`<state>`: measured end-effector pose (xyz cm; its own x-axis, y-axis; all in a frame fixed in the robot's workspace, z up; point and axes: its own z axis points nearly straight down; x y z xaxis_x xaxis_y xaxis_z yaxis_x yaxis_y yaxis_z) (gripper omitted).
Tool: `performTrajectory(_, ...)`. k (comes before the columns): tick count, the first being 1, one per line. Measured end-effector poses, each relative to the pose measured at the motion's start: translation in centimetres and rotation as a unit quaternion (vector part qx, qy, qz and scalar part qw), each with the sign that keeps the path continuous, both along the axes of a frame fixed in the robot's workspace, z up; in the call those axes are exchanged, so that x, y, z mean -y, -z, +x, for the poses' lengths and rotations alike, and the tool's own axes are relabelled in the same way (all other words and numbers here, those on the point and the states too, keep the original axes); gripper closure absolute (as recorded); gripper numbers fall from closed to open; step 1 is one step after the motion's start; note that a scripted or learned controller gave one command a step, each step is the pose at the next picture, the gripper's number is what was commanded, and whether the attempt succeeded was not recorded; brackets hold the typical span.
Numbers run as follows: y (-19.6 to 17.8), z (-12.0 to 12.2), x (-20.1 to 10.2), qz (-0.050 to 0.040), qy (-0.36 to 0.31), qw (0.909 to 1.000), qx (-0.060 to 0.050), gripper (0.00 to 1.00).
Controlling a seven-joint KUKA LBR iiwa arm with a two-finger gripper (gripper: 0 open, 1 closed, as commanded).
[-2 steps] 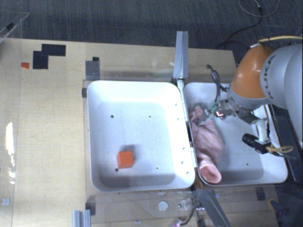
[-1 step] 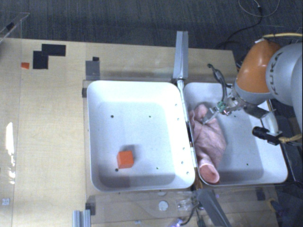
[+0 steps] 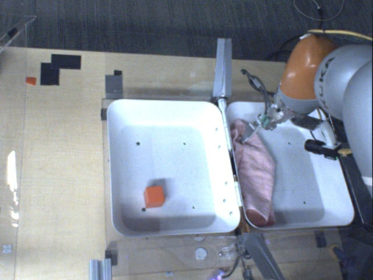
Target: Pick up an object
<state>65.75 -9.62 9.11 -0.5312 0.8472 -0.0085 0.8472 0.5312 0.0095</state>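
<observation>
A pink cloth point(image 3: 256, 177) lies rolled lengthwise along the left wall of the right bin point(image 3: 326, 209). A small orange cube point(image 3: 154, 196) sits near the front of the left bin point(image 3: 175, 121). My gripper point(image 3: 257, 129) hangs low over the back left of the right bin, right at the upper end of the pink cloth. Whether it touches the cloth is too small to tell. The grey arm with its orange band point(image 3: 304, 69) reaches in from the right.
A metal divider post point(image 3: 222, 69) stands behind the seam between the two bins. A black cable and fitting point(image 3: 319, 148) hang off the arm over the right bin. Black and orange markers point(image 3: 55, 70) lie on the bench at far left.
</observation>
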Motion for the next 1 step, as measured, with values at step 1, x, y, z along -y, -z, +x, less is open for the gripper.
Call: performTrajectory(1,-1.39,0.32,-0.24,0.0008,-0.001,1.0,0.005,1.0)
